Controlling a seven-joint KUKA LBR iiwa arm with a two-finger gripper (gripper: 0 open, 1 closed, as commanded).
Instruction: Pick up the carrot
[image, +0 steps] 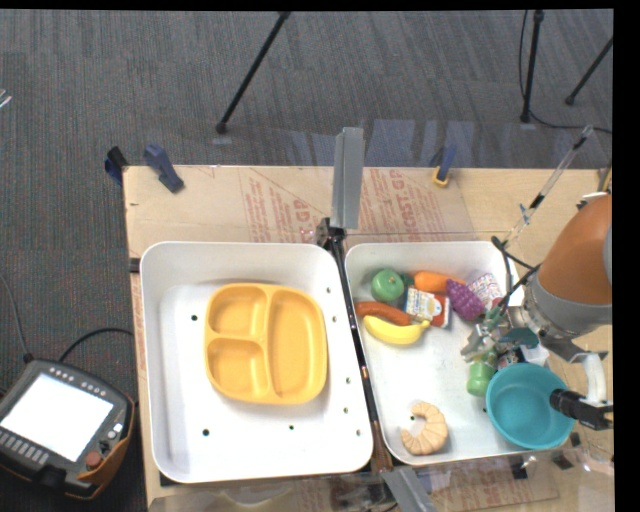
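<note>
My 1 gripper (495, 340) hangs low by the right wall of the right white bin (440, 420); whether it is wide or narrow I cannot tell. The 1 orange plastic carrot (434, 282) lies toward the bin's back edge, up-left of me, its long axis running roughly along that edge. Between us: 1 purple grape bunch (463, 298). Nearby: 1 green apple (388, 286), 1 yellow banana (396, 331), 1 teal bowl (528, 404).

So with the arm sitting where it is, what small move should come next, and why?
Probably shift the gripper toward the bin's far-left corner, since the carrot lies there between the green apple and the purple grapes, while the gripper hangs near the teal bowl, away from it.
</note>
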